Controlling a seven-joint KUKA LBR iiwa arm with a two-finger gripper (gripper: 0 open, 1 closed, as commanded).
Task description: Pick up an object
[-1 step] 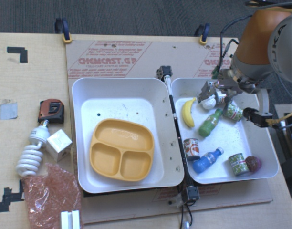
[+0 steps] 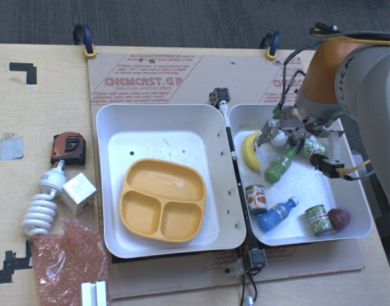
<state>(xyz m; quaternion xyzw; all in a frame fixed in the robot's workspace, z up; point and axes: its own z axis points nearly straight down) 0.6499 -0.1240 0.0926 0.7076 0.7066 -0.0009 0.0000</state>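
Note:
My gripper (image 2: pixel 285 135) hangs low over the back of the right bin (image 2: pixel 357 231), just right of a yellow banana (image 2: pixel 250 150) and directly above the cap end of a green bottle (image 2: pixel 280 165) that lies at a slant. Nearer the front of the same bin lie a small red-labelled can (image 2: pixel 255 197), a blue bottle (image 2: pixel 276 214), a green-labelled can (image 2: pixel 317 219) and a dark round fruit (image 2: pixel 339 218). Nothing is visibly lifted off the bin floor.
The left bin (image 2: pixel 112 145) holds a yellow divided plate (image 2: pixel 162 199). On the bench to its left lie a tape measure (image 2: pixel 68 148), a spiral light bulb (image 2: pixel 44 200), a white cube (image 2: pixel 79 190) and a pink plastic bag (image 2: pixel 66 260). The arm (image 2: pixel 348 75) comes in from the upper right.

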